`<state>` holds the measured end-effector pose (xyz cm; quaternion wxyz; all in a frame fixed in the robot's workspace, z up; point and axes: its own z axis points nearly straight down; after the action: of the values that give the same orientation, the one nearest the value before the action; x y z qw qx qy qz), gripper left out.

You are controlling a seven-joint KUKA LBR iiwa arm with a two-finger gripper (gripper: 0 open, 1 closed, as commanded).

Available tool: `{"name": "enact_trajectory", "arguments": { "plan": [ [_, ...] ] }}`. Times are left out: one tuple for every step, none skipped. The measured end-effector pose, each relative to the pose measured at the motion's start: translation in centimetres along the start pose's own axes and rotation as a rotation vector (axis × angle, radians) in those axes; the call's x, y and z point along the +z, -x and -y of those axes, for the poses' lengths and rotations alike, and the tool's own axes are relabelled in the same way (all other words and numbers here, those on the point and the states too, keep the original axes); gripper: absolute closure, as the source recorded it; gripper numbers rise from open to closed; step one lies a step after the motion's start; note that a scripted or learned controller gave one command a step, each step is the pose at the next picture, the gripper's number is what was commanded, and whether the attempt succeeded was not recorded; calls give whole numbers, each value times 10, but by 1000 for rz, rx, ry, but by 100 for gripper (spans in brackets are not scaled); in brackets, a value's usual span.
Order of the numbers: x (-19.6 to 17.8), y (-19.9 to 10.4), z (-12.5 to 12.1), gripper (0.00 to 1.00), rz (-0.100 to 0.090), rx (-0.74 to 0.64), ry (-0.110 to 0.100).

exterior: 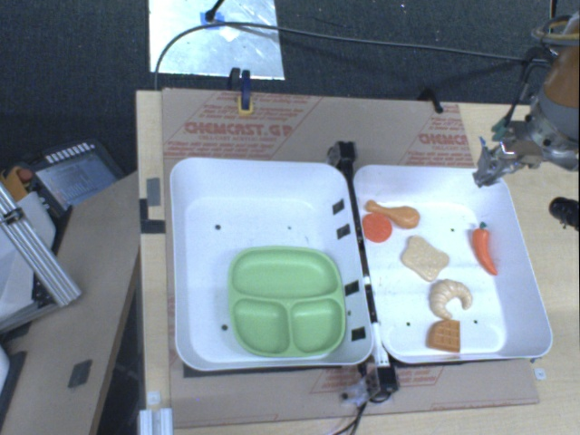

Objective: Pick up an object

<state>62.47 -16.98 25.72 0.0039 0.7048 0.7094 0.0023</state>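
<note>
The gripper (490, 167) hangs over the right bin's (526, 333) far edge; can't tell its grip. Inside: drumstick (395, 213), tomato slice (377, 229), toast (424, 257), carrot (485, 247), croissant (450, 295), waffle (444, 335). The left bin (208, 207) holds a green tray (285, 299).

Green divided plate (285, 299); orange carrot (485, 249); red tomato slice (377, 229); tan bread slice (424, 258); brown waffle (444, 335); white bins (195, 188)

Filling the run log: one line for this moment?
arm: gripper above right bin's far corner | carrot nearest | held: nothing seen
</note>
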Motion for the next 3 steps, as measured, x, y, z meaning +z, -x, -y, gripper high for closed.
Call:
{"name": "enact_trajectory", "arguments": {
  "plan": [
    [-7, 0, -1, 100, -1, 1, -5],
    [3, -45, -2, 100, -3, -2, -7],
    [13, -104, -11, 100, -5, -4, -7]
  ]
}}
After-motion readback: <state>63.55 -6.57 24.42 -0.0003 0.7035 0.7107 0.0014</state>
